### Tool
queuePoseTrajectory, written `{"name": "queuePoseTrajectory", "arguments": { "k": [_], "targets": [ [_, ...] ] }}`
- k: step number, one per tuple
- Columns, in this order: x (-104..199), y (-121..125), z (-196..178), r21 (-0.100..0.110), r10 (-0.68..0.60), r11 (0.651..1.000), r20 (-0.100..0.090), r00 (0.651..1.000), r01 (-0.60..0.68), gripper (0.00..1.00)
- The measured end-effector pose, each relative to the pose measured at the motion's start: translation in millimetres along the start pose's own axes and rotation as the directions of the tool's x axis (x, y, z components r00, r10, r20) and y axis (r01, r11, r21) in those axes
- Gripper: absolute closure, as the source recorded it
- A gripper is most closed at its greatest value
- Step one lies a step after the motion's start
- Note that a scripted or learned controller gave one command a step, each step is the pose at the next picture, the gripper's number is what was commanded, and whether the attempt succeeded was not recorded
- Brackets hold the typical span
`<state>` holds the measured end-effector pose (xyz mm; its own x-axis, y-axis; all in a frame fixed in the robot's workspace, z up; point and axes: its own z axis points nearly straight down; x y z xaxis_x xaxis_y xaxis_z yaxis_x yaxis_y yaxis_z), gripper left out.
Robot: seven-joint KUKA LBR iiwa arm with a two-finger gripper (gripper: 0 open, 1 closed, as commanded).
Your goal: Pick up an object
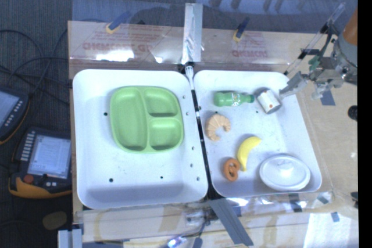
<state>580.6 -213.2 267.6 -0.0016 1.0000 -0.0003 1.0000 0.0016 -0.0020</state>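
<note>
So, quick rundown:
jaws (289,85): far right, grip state can't tell
silver cup (268,101): just beside jaws
banana (248,151): right bin (302,125)

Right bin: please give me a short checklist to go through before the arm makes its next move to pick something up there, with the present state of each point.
1. Things to pick lie in the right bin: ok. A green bottle, a croissant, a banana, a pretzel, a white bowl and a metal cup.
2. Things lie apart: not ok. The banana touches the pretzel.
3. Tool over a target: not ok. It hangs at the bin's far right corner, beyond the rim.
4. Tool fingers ready: cannot tell.
5. Tool carries nothing: cannot tell.
6. Green tray out of the way: ok, in the left bin.
</note>
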Motion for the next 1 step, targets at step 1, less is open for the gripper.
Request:
{"name": "queuePoseTrajectory", "arguments": {
  "k": [1],
  "targets": [
    [24.7,-13.3,178.5,-0.008,0.473,0.881,-0.004,0.881,-0.473,0.0]
  ]
}}
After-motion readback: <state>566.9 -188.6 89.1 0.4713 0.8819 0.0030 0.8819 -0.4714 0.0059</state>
